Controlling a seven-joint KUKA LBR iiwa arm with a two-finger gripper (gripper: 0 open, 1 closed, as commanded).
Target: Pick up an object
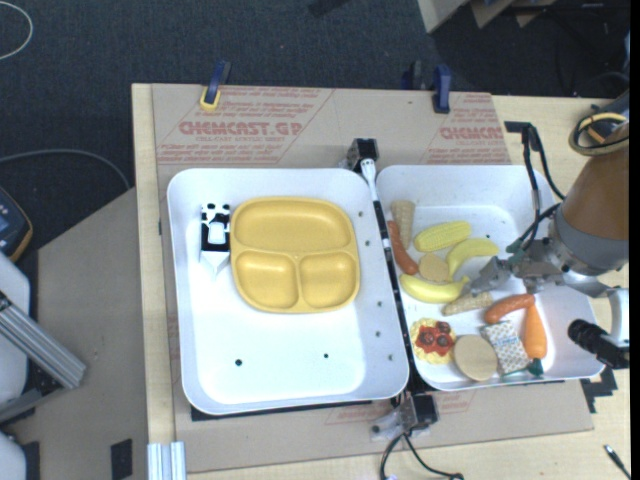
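A: arm pose?
B: arm [600, 208] comes in from the right edge, orange band up top, grey wrist below, angled down over the right bin [470, 180]. gripper [503, 268] sits low over the food pile near the bin's middle, tip just beside the banana [430, 289] and a tan stick-shaped piece [468, 304]

A: jaws?
B: can't tell, dark linkage blurs into the clutter. nothing visibly held

A: pick targets?
B: all in the right bin: corn cob [441, 235] and a second yellow piece toward the middle, hot dog [402, 250] along the left wall, carrot [535, 332] and an orange sausage [509, 307] near the right wall, pizza slice [433, 338] and a round cookie [476, 358] at the front edge

A: left bin?
B: left bin [190, 298] has a yellow three-compartment tray [295, 250] toward the back, plus a small black-and-white item [215, 230] at its left, can't make out what it is

A: any text?
B: cardboard sheet [290, 123] under the bins reads CHEMCAST in red, repeated at the back right but partly covered by the right bin. two clamps on the back edge, yellow [211, 96] and blue [441, 90]
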